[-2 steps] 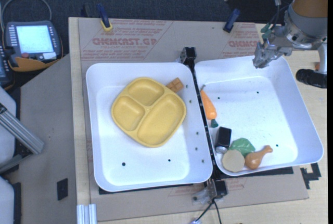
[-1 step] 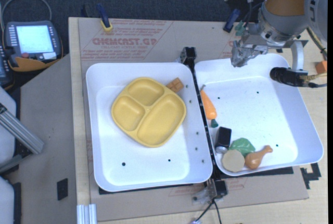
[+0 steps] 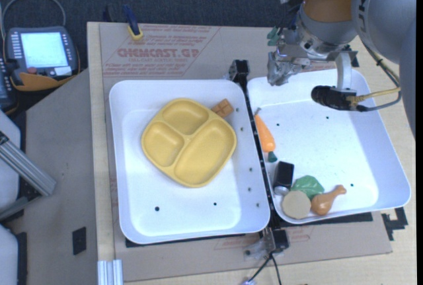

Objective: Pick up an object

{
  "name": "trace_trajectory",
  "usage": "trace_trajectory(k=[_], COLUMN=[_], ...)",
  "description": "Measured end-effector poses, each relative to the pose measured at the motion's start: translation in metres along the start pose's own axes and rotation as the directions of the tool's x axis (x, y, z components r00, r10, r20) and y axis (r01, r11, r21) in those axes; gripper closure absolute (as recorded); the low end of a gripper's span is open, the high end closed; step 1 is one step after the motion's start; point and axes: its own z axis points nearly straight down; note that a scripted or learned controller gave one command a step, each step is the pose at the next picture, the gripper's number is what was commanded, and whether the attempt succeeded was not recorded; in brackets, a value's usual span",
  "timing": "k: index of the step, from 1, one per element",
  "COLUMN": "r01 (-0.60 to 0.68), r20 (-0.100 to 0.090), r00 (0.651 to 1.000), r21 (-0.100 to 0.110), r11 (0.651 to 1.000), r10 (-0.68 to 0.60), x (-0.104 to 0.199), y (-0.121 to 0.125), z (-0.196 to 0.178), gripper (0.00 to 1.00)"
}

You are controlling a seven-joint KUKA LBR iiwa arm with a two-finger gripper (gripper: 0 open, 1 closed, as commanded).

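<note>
The claw (image 3: 283,73) hangs over the far left corner of the right bin (image 3: 390,171), and whether it is wide or narrow cannot be told from this slant; nothing shows in its grip, so I judge the pick is at the approach step. The candidates lie well apart from it along the bin's near left side: an orange carrot (image 3: 265,134), a black block (image 3: 284,174), a green piece (image 3: 308,184), a tan disc (image 3: 297,204) and a drumstick (image 3: 327,200). The next move calls for travelling nearward over one of them, the carrot being nearest, then descending squarely.
</note>
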Motion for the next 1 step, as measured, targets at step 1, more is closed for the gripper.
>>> trace_trajectory(k=[1], r01=[0.0], r20=[0.0], r00=[1.0], r21=[0.001], r11=[1.0], r10=[0.0], x=[0.0547], y=[0.0014], z=[0.0155], gripper=[1.0])
